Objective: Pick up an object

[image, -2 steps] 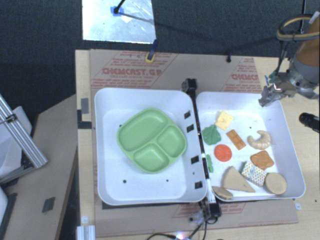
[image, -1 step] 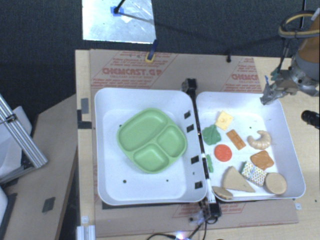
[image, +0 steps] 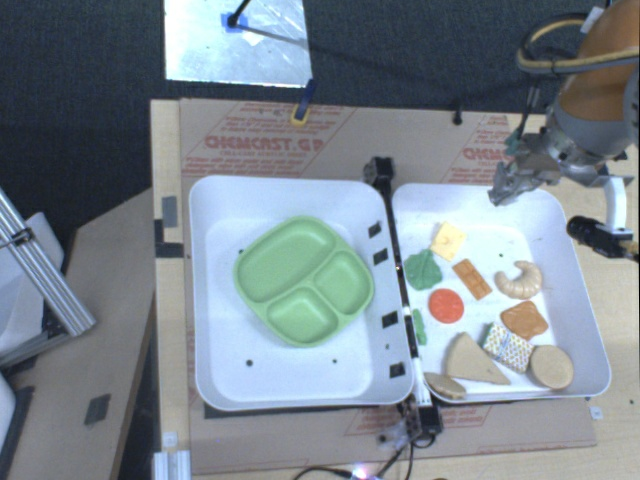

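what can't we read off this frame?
- Claw in the camera view: small and blurred, finger state unreadable.
- Arm: cut off by the right and top edges.
- Tan piece at the right bin's near-left corner: partly under the wedge, identity unclear.
- Patterned block: print too small to read.

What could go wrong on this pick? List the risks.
1. The food pieces crowd the right bin: the wedge, patterned block and round cookie touch, so a descent there may nudge neighbours or catch two.
2. The red disc and green leaf lie flat and may slip.
3. The gripper hangs by the bin's far rim and could clip it.
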### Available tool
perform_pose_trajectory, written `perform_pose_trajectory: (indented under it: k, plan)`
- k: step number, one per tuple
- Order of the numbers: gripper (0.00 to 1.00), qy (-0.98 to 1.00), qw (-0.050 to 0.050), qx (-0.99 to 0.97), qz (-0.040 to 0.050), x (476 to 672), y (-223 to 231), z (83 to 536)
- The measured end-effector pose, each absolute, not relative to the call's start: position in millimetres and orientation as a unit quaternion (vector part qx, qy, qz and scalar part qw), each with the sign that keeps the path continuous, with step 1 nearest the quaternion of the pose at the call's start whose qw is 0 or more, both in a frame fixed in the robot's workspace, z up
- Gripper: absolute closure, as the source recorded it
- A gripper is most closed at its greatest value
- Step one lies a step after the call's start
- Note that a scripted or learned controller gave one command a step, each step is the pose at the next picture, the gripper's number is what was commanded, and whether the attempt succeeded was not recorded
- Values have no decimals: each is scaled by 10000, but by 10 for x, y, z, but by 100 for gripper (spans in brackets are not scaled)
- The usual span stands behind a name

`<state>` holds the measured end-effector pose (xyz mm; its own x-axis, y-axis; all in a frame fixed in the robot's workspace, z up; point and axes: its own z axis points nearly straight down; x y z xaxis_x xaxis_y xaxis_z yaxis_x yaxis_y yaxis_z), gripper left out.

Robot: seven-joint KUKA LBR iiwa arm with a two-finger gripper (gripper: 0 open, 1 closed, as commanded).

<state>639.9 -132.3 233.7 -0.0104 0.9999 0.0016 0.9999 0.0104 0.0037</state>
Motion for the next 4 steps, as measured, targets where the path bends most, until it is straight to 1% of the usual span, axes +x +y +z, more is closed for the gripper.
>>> perform_pose_trajectory:
  k: [1,2,3,4]
  plan:
    - [100,7104,-4,7038,9,6342,-884,2277]
    - [100,7104,-3,7038,7,6225,-391,2364]
    - [100,7107,-3,7035,12,6231,206,2324]
    - [100,7109,-10,7033,8,6103,744,2362]
